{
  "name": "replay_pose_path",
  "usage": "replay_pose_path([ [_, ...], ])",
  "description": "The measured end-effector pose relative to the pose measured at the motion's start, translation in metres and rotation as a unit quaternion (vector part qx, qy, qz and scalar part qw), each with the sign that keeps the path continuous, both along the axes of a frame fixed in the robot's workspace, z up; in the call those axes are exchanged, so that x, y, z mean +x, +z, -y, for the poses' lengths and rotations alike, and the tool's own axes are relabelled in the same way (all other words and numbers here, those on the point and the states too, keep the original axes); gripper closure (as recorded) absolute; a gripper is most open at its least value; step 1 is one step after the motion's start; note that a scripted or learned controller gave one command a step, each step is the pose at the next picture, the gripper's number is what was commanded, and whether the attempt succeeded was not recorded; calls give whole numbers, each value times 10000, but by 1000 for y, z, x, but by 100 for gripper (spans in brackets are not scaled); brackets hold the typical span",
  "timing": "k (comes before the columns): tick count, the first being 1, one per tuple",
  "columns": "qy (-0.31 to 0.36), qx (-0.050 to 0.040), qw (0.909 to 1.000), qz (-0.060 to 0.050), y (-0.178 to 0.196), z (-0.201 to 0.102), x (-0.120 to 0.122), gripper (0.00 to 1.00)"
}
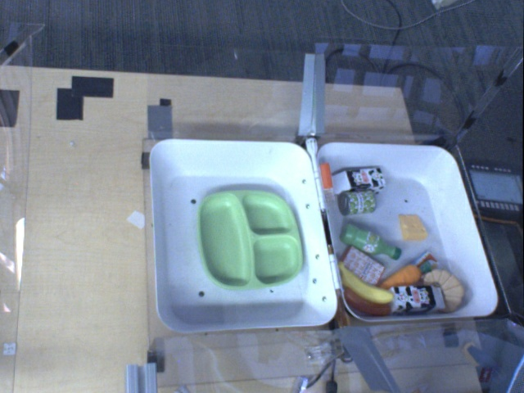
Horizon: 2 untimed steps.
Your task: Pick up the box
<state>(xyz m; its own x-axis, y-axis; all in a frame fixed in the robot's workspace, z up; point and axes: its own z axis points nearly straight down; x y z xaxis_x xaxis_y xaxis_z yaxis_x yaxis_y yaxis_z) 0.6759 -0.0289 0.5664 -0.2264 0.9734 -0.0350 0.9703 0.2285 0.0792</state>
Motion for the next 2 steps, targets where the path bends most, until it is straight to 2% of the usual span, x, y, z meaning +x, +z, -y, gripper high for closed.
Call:
replay_pose_path([
  [2,55,-24,10000,78,26,-4,1,100],
])
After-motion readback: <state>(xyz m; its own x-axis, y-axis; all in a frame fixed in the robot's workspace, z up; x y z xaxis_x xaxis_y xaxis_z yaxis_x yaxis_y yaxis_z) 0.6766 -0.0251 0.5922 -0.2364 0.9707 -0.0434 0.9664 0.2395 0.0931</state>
